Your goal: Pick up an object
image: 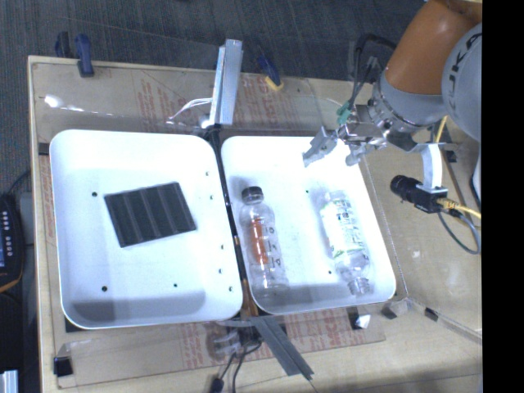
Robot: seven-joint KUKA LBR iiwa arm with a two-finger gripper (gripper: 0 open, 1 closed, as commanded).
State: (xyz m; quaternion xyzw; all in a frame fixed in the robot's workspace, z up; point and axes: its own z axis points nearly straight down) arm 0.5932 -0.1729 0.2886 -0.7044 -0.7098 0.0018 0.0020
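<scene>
Two clear plastic bottles lie in the right bin [288,154]. One with a black cap and an orange label [263,240] lies along the bin's left side. The other, with a white and green label [345,237], lies along its right side. A dark ribbed rectangular pad [151,212] rests flat in the left bin [74,162]. My gripper [334,148] hangs over the right bin's far right corner, above and behind the white-labelled bottle, its fingers spread open with nothing between them.
A grey metal post [225,84] stands at the back between the two bins. Blue clamps [82,51] hold the bench's far edge. A metal bracket [278,350] sticks out at the front below the bins.
</scene>
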